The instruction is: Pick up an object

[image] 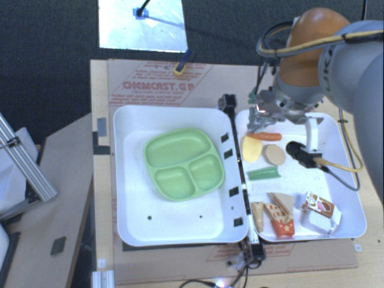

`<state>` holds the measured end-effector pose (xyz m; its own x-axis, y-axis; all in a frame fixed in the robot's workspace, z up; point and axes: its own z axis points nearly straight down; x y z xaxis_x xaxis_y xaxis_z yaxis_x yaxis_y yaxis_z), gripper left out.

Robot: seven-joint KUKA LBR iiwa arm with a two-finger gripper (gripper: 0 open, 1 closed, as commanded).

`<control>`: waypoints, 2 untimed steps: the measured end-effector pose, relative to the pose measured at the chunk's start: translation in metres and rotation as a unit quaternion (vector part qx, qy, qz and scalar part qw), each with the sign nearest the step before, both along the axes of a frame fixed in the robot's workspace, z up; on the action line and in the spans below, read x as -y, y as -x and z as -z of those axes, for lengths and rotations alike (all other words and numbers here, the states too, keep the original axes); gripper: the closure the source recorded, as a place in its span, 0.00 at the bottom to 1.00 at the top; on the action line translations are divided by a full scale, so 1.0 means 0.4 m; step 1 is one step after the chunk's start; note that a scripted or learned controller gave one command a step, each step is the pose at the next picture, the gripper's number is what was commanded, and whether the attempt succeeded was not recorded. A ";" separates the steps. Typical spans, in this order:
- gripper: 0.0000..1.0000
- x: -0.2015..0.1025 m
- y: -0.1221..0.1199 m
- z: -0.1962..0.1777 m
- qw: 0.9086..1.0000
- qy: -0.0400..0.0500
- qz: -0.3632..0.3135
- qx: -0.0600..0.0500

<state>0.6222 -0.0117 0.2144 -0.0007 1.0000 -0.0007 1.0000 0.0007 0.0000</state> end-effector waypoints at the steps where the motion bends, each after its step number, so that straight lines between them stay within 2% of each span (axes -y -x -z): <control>1: 1.00 0.010 -0.021 -0.048 1.000 0.000 -0.001 0.002; 2: 1.00 0.002 0.014 -0.041 1.000 0.000 0.000 0.000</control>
